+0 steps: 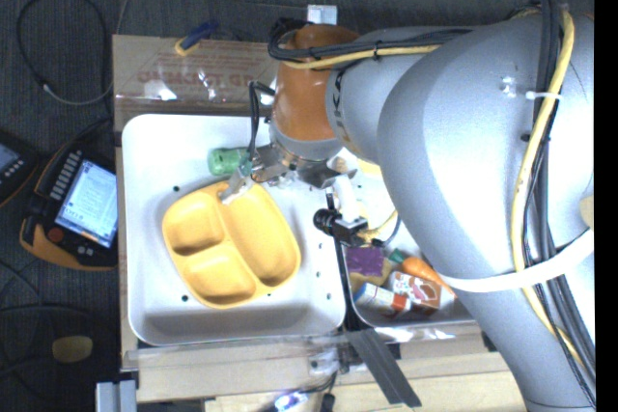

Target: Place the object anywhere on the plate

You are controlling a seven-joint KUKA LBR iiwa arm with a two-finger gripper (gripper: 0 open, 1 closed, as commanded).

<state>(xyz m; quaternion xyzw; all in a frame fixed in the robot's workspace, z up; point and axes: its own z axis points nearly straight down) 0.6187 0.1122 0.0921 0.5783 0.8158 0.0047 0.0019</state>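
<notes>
We find the grey arm (463, 111) reaching in from the right, its orange band (304, 96) above the left bin (145, 207). The gripper (243, 177) sits at the upper edge of the yellow divided plate (232, 241), which lies in that bin. A green object (226, 159) rests on the bin floor just beside the gripper and just above the plate's rim, not on the plate. We cannot tell whether it is grasped or merely adjacent. The right bin (372, 318) holds a purple item (365, 259), an orange item (413, 265) and a red-and-white packet (406, 292).
</notes>
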